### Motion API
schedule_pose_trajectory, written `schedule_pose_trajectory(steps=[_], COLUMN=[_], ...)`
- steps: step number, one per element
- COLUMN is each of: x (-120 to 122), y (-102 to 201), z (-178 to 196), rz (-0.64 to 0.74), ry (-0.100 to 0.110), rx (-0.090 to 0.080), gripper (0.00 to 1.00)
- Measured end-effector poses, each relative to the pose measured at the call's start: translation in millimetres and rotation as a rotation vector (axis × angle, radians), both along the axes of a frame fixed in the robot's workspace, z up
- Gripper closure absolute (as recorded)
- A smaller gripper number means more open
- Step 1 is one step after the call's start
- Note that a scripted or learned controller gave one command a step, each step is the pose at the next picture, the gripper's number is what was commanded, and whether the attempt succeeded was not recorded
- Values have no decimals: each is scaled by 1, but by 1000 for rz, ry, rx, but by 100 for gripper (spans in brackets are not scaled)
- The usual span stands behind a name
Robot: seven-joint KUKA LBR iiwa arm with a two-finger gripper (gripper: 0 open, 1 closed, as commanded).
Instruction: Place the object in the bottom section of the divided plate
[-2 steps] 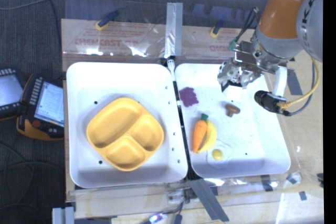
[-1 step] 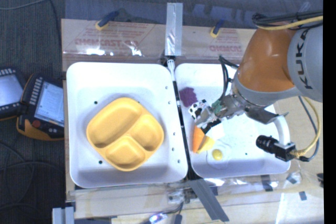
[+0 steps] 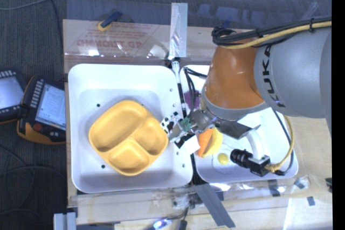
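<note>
Camera view: gripper (image 3: 200, 140) sits low in the right bin (image 3: 285, 167) over an orange-yellow object (image 3: 209, 143); its grip cannot be told. Divided plate (image 3: 128, 136) waits in the left bin (image 3: 86, 83).

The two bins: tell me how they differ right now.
The left bin holds a yellow divided plate; the right bin holds an orange-and-yellow object and a small yellow piece. The left bin lies open to the camera, while the arm hangs over the right bin and hides much of it. Both are shallow, white and side by side.
</note>
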State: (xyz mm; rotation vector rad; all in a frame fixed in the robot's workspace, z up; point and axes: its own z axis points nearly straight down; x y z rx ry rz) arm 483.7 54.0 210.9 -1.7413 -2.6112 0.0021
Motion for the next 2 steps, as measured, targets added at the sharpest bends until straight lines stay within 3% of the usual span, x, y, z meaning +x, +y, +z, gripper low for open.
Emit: schedule_pose_trajectory(steps=[1, 2], x=[31, 31], y=[75, 75], z=[22, 22], rz=[172, 172], ry=[-1, -1], rx=[0, 0], gripper=[100, 0])
